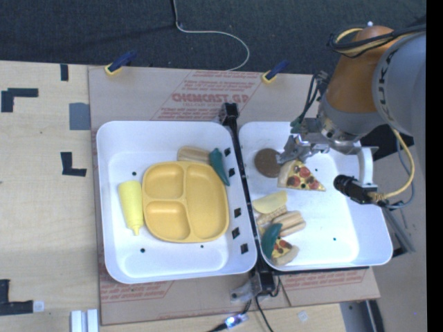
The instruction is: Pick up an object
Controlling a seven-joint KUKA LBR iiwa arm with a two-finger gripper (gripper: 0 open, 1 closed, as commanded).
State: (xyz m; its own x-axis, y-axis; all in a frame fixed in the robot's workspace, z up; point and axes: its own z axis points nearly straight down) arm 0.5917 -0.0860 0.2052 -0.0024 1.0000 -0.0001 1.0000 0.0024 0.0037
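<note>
Gripper over the pizza slice in the right bin

The gripper (pixel 296 152) sits right of frame centre, its tips touching the toy pizza slice (pixel 300 177); how far it is open cannot be told.

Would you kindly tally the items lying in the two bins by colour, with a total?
Yellow: 3, the plate, bottle and wedge
Teal: 2, and
Brown: 1, the disc
Tan: 3
Multicoloured: 1, the pizza slice
Total: 10

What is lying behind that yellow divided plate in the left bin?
Behind the yellow plate lie a tan bun-like piece and a teal item; the plate's rim covers their lower parts.
</note>
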